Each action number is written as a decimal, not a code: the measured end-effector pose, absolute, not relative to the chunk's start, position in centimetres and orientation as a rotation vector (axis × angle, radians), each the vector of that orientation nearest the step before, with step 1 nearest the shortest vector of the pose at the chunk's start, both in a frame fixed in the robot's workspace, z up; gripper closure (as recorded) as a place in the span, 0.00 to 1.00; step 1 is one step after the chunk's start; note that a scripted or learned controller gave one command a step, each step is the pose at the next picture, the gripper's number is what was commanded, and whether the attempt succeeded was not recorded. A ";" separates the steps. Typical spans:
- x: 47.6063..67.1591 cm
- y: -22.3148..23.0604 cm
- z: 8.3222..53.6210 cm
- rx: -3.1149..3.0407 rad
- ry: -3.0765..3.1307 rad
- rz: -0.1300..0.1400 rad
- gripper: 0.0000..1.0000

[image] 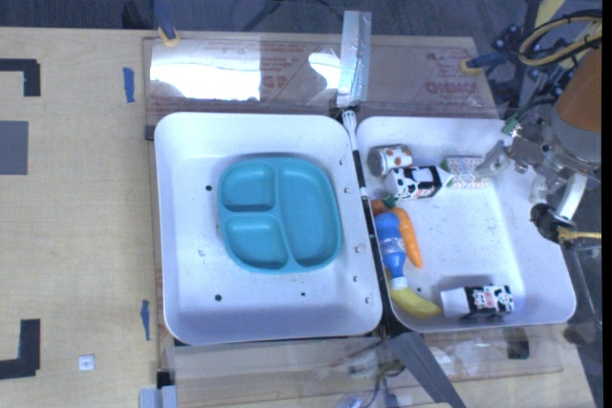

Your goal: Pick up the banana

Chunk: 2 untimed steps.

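The yellow banana [414, 303] lies at the near left corner of the right bin [497, 248], between the tip of a blue bottle [390, 248] and a black-and-white cow-patterned box [485, 299]. The gripper [499, 157] hangs over the far right part of that bin, well away from the banana. Nothing shows in its grasp.
An orange carrot [410, 238] lies beside the blue bottle. A cow-patterned toy [415, 182], a small can [391, 159] and a speckled grey piece [463, 170] sit at the far side of the right bin. The left bin [182, 205] holds a blue divided plate [280, 212].
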<state>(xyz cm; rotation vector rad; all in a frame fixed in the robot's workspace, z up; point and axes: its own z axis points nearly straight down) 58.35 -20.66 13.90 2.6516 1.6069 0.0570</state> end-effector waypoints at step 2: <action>52.9 -19.0 8.7 2.629 1.731 0.016 0.00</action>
